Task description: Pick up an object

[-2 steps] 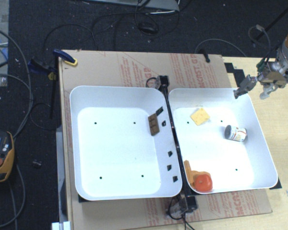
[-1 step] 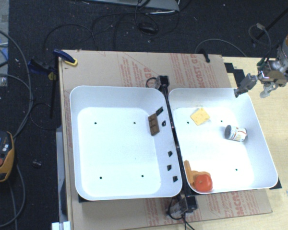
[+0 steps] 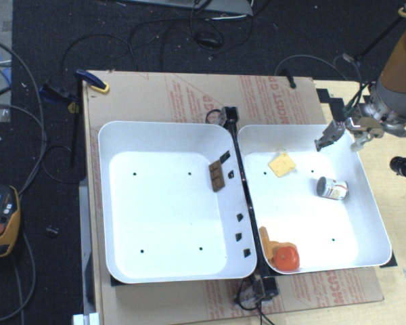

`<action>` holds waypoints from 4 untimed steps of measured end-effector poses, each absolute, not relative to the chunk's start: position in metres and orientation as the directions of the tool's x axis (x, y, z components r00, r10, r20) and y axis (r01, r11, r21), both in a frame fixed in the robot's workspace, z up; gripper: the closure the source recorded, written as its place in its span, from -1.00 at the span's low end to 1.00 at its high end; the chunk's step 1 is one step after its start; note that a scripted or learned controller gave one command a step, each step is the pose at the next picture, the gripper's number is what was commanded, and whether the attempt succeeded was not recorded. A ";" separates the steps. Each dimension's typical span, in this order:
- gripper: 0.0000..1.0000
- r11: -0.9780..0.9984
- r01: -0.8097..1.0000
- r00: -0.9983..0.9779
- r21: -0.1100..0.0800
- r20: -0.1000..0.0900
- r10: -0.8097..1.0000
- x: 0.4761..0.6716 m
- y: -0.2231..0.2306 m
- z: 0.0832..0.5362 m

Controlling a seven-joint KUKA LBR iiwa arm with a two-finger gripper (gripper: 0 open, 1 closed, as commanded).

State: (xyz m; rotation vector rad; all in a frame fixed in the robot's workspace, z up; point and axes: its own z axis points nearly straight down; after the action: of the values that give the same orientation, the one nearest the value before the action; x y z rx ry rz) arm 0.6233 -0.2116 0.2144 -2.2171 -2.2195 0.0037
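In the near corner of the right bin (image 3: 365,212), close to the wall that it shares with the other bin, lies a red-orange round object (image 3: 286,256), with an orange stick-like piece (image 3: 264,238) touching it on its left side. Farther in the same bin, toward the right, a small white and grey jar (image 3: 332,189) lies on its side. A flat yellow piece (image 3: 281,164) rests in the far part of this bin, well apart from the jar.

The left bin (image 3: 122,202) holds a small brown block (image 3: 216,176), which sits against its right wall in the far part.

The gripper (image 3: 344,133) hangs above the far right corner of the right bin, at the end of the grey arm (image 3: 391,100) that comes from the right. Its two dark fingers are spread apart, and nothing is between them. It is not touching any object; the yellow piece and the jar are both near, but apart from it.

Both bins stand on a brown cardboard sheet (image 3: 155,97) over the bench.
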 end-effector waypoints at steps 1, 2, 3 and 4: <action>-1.00 0.001 1.000 -0.001 -0.002 0.001 1.000 0.625 -0.202 0.159; -1.00 0.000 1.000 0.000 -0.004 0.001 1.000 0.620 -0.201 0.097; 1.00 0.001 1.000 -0.001 0.001 0.000 1.000 0.622 -0.201 0.110; 1.00 0.000 1.000 0.000 0.005 -0.001 1.000 0.621 -0.204 0.173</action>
State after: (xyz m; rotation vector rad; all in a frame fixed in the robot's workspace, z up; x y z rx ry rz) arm 0.6213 -0.2037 0.1734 -2.2247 -2.2247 -0.0042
